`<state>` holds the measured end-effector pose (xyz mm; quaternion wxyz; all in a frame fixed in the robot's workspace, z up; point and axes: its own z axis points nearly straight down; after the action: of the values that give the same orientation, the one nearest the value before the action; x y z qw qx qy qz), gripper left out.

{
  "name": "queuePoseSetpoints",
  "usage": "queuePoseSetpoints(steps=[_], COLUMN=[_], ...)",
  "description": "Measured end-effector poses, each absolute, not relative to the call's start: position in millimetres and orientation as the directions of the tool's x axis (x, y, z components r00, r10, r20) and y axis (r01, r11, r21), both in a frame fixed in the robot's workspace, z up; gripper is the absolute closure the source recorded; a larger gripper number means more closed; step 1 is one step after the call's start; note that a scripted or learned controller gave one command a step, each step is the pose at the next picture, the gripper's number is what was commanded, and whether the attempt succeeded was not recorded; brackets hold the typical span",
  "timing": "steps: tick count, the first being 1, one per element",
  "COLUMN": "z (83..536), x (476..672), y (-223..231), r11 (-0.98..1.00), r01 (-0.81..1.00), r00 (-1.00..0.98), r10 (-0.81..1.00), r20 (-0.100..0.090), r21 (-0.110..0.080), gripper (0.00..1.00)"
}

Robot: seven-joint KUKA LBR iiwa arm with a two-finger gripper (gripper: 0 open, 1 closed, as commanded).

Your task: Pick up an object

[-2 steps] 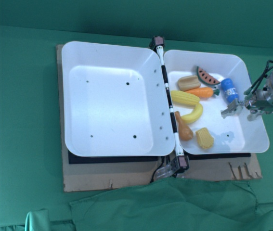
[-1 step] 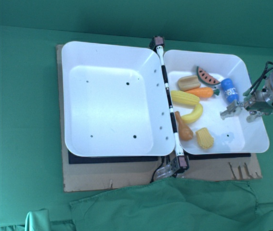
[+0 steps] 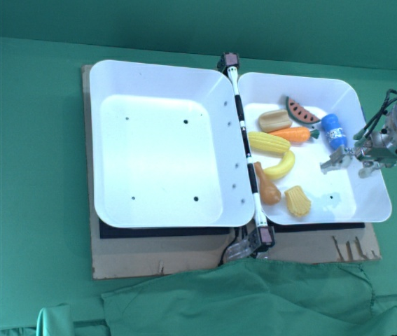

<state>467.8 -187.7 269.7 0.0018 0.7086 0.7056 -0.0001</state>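
Blue bottle [image 3: 334, 131] just beside open, empty pincer [image 3: 347, 164].

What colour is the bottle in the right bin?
Blue, with a white label, seen in the camera view: bottle.

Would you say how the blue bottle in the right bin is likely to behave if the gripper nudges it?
The blue bottle lies on its side and looks round, so it would probably roll. Its surface seems smooth, likely slippery. It appears small and toy-like, probably light.
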Motion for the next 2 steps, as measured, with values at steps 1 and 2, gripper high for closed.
queuePoseSetpoints(steps=[1, 2], z=[269.7, 269.7], x=[467.8, 467.8], y=[-187.7, -187.7], r11=[-0.004, -0.004], r01=[1.0, 1.0], r00=[0.004, 0.004], r10=[1.0, 1.0], r20=[-0.003, -0.003], r21=[0.002, 0.002], gripper=[0.0, 0.0])
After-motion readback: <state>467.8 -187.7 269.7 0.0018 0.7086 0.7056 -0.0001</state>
